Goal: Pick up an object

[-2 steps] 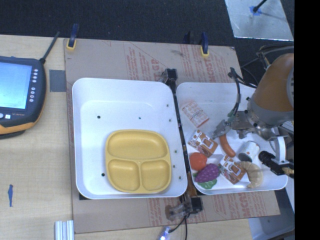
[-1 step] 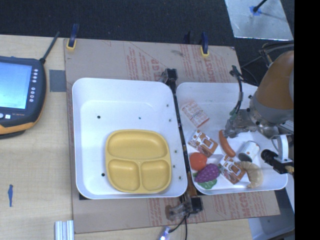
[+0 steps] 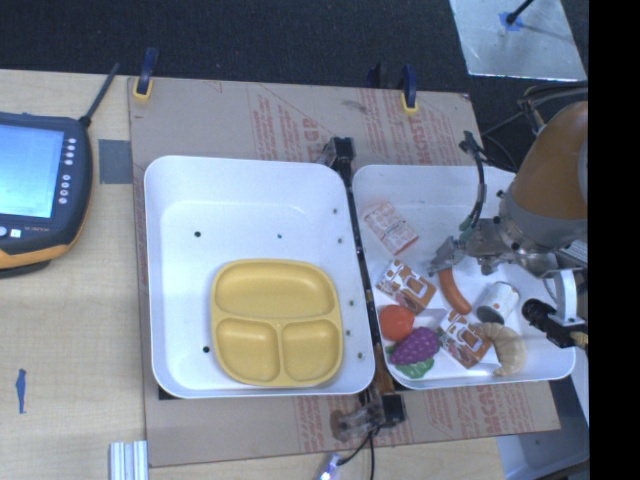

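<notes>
The right bin (image 3: pixel 430 190) holds several toy food items. A clear wrapped packet (image 3: pixel 389 227) lies near its left wall, with a brown and white carton (image 3: pixel 406 286) below it. An orange sausage (image 3: pixel 455 290) lies slantwise mid-bin. Toward the front sit a red tomato (image 3: pixel 396 322), purple grapes (image 3: pixel 415 348), a second carton (image 3: pixel 465 341), a white cup (image 3: pixel 496 300) and a tan bread piece (image 3: pixel 506 346). My gripper (image 3: pixel 452 256) hangs low over the bin's middle, just above the sausage's upper end. The arm's orange band (image 3: pixel 555 163) rises at the right.
The left bin (image 3: pixel 200 193) contains a yellow divided plate (image 3: pixel 277 321). A handheld pendant (image 3: pixel 35 190) lies on the bench at far left. Clamps (image 3: pixel 408 86) hold the brown board at the back edge. A cable (image 3: pixel 480 183) loops by the wrist.
</notes>
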You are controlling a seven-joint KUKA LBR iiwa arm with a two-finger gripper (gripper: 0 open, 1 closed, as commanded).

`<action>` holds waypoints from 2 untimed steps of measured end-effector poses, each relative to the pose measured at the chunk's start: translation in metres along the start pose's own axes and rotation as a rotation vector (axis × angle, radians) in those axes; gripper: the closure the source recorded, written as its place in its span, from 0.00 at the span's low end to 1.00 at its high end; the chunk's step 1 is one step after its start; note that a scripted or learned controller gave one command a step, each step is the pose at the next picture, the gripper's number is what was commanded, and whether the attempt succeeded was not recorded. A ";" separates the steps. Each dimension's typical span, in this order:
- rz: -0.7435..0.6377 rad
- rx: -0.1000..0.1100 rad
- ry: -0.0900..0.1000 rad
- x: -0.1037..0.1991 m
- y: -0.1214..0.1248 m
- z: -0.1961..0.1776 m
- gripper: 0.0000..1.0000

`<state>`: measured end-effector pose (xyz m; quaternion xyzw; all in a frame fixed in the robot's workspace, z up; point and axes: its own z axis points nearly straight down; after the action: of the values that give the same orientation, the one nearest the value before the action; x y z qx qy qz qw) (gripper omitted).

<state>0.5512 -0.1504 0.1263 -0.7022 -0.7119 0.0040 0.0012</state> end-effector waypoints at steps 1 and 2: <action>0.008 -0.003 0.003 0.005 -0.006 0.035 0.00; 0.005 -0.002 0.002 0.004 -0.006 0.024 1.00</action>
<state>0.5446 -0.1468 0.1018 -0.7042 -0.7100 0.0026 0.0015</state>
